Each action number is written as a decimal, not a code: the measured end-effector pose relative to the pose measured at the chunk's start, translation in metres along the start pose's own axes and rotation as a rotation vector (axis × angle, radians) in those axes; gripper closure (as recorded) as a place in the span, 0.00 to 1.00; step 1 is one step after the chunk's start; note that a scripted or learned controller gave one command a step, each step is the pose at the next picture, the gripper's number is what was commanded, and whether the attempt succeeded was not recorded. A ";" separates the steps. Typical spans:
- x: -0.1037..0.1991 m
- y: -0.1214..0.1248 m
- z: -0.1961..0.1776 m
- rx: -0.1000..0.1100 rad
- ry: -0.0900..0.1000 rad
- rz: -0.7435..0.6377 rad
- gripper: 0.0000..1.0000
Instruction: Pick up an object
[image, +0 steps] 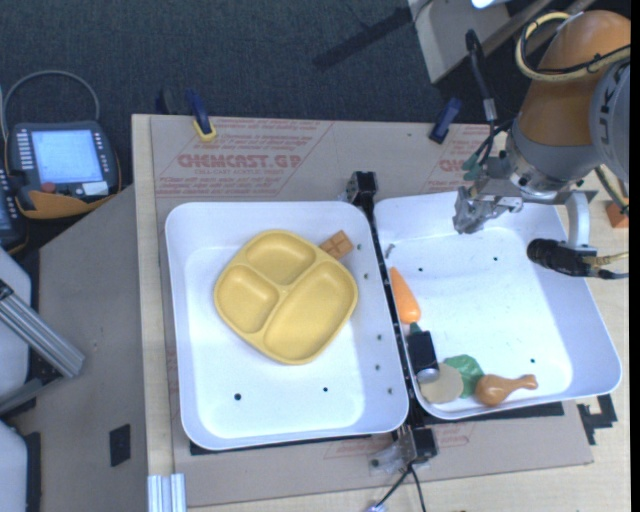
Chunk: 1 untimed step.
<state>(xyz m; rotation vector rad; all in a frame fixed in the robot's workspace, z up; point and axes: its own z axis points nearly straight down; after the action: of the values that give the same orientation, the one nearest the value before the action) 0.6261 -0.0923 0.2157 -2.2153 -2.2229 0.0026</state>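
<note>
Pick not done. Gripper (474, 218) hangs over the far end of the right bin (500, 300), above bare white floor, nothing under it and nothing seen in it. Can't tell if the pincer is spread or pressed together; too small and dark at this angle. Judging from this, the task is at the approach stage: choosing a target, descending, closing and lifting all remain.

Candidates, all in the right bin, along its left wall and near corner:
- carrot (403, 295), lying against the left wall, nearest to the gripper but apart from it. Likely target.
- black block (421, 350), just nearer than the carrot, also hugging the wall.
- disc (440, 384), pale, round, touching the block's near end.
- green piece (466, 367), partly under or behind the disc.
- drumstick (503, 385), brown, just beside the green piece, near the front rim.

Left bin (290, 400): yellow plate (285, 295) with three compartments, and a small brown block (337, 244) touching its far right edge. Both well apart from the gripper.

In the way: the carrot and black block sit tight on the wall between the bins, so little room on that side for a grasp. The near-corner items are bunched and touching, so a grasp there risks bumping neighbours.
</note>
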 end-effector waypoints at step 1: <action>0.059 -0.007 0.005 0.000 0.001 -0.002 1.00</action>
<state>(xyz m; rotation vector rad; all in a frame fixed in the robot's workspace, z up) 0.6191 -0.0331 0.2106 -2.2121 -2.2251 0.0010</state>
